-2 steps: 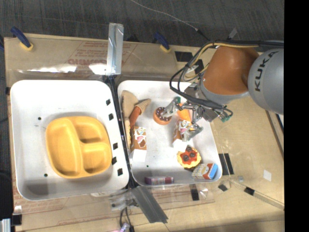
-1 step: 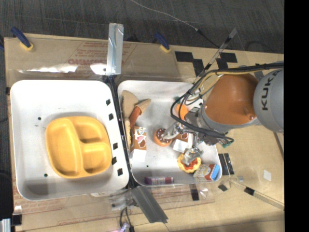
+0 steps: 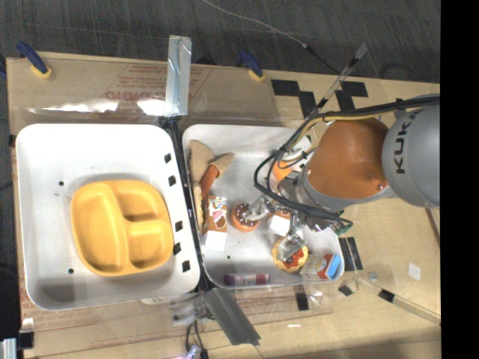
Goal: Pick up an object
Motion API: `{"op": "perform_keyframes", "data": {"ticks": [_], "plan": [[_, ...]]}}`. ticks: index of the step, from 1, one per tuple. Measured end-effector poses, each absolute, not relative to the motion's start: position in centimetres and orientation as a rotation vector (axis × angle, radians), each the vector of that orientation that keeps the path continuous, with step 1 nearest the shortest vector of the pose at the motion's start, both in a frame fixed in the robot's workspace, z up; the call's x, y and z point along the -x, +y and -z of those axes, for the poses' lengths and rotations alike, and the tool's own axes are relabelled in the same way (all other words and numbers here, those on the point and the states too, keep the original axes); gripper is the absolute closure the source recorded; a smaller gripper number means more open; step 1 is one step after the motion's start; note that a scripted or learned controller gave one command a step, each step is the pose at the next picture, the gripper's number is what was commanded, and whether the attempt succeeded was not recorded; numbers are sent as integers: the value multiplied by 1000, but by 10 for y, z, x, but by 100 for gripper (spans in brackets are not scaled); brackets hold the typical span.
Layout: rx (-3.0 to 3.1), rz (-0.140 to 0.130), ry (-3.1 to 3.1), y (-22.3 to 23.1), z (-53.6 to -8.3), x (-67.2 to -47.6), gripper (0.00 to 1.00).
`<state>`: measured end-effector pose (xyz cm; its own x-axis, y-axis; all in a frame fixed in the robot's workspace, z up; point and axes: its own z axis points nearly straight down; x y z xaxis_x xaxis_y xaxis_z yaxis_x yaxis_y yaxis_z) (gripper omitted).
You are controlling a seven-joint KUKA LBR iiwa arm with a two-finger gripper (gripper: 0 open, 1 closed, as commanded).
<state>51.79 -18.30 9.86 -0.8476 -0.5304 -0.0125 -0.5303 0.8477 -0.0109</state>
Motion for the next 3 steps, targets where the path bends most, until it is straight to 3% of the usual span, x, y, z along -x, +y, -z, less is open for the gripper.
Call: {"op": "perform_keyframes", "data": {"ticks": [1, 2, 3], "plan": [[811, 5, 3018, -192, -98, -493, 0], [915, -3, 3002, -206, -96, -526, 0], [904, -3, 3008, -173, -92, -493, 0]]}}
